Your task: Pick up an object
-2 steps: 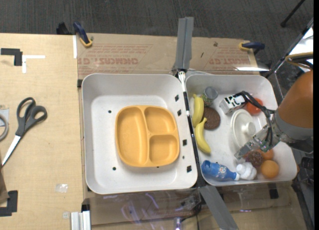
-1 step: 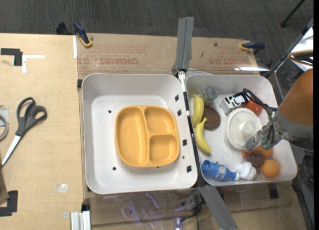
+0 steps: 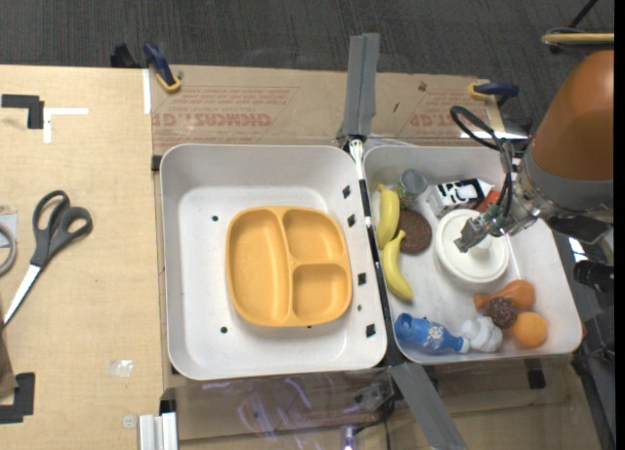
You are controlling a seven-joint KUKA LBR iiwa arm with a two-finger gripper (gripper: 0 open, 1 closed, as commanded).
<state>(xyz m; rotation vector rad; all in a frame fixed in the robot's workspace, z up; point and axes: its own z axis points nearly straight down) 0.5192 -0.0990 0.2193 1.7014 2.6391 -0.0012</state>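
Claw [image 3: 476, 233] over white round dish [image 3: 473, 249], right bin [image 3: 557, 253] | cannot tell if spread or pinching | drop straight down, squeeze slowly, lift gently

Even, bright overhead light; I read the scene clearly.

White bins [image 3: 186, 272] glare slightly, shadows stay soft and short. The orange arm [image 3: 584, 121] at right looks blurred and out of focus; near edge shows murky reflections on plastic film [image 3: 293, 414].
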